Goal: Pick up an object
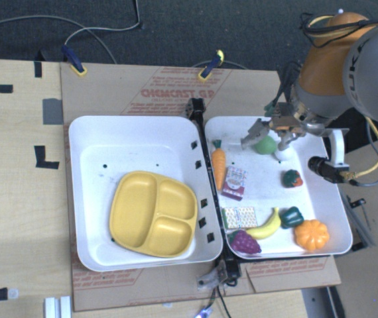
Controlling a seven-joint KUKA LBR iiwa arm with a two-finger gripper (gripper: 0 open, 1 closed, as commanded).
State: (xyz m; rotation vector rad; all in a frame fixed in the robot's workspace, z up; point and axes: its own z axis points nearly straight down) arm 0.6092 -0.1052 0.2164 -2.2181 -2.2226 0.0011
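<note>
Purple grapes [245,242] lie at the near rim of the right bin [335,204], beside a banana [266,226], a small printed packet [239,216], a dark green pepper-like toy [290,216] and an orange pumpkin [311,234]. These pieces lie loose and spread apart, which I judge leaves room for fingers to come down around any one of them.

The likeliest target is the green round object [266,145] near the far end of that bin. The end effector [270,135] hangs directly over it, one grey finger slanting down on its left side and touching or nearly touching it. Whether the fingers are spread or closed on it I cannot tell, since the wrist hides the other side.

Outward from there, a small red and green piece [291,178] lies toward the arm, while a carrot [219,166] and a purple wrapped packet [234,182] lie along the dividing wall. The left bin [89,177] holds a yellow divided plate [154,213]. Both bins sit on cardboard [136,95] over the surface [16,197].
</note>
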